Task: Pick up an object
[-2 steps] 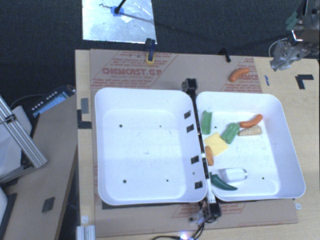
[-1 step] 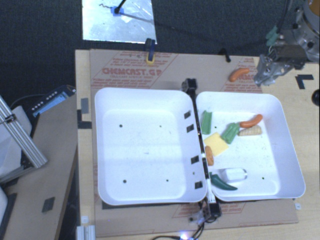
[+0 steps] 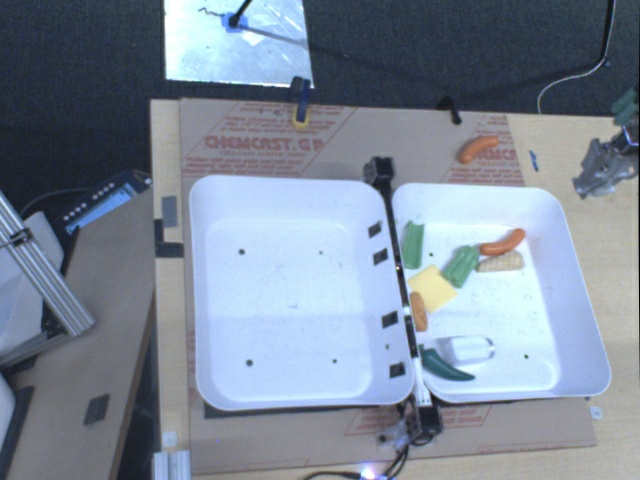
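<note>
So the claw (image 3: 603, 171) is parked way off at the right edge, over the bench (image 3: 560, 138) and outside both bins, with nothing near it. Can't tell how it's set, it's too small and blurry. All the pickable stuff sits in the right bin (image 3: 575, 298): a green pepper (image 3: 412, 244) by the divider, a yellow block (image 3: 432, 287) touching another green piece (image 3: 461, 265), an orange sausage (image 3: 502, 242) right above a corn cob (image 3: 500, 262), a small orange piece (image 3: 419, 311), a white object (image 3: 467, 349) and a dark green pepper (image 3: 444, 367) near the front. 1 more orange sausage (image 3: 479, 149) lies loose on the bench behind that bin. The left bin (image 3: 290, 298) sits alongside.
</note>
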Controlling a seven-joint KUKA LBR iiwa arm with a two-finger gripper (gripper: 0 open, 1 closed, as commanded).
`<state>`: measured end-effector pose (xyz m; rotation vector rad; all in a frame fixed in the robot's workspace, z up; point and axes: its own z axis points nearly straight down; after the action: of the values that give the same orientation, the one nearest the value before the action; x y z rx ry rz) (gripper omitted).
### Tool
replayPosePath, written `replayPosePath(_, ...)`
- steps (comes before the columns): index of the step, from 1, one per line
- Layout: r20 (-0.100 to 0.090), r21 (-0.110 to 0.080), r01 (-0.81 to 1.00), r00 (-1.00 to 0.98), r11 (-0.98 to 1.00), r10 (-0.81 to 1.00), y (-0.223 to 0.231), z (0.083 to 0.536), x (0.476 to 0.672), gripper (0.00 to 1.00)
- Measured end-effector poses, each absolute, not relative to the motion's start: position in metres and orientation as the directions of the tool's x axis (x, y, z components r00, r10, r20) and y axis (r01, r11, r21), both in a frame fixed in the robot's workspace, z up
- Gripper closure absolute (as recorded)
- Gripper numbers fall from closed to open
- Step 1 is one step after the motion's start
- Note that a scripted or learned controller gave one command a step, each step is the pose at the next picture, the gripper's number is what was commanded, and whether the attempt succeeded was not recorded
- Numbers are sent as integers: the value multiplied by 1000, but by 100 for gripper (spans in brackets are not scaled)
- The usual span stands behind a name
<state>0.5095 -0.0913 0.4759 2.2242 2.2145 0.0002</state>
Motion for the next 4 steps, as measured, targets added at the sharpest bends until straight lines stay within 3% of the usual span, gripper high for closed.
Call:
replayPosePath(1,2,-3,1000,-9,9,1000,-19,348,544,100)
replayPosePath(2,-5,13,1000,4,-4,1000,-111,454,569,100)
replayPosePath(3,2,-3,1000,-9,9,1000,-50,356,598,100)
replayPosePath(4,4,2,1000,-17,17,1000,122,323,615,100)
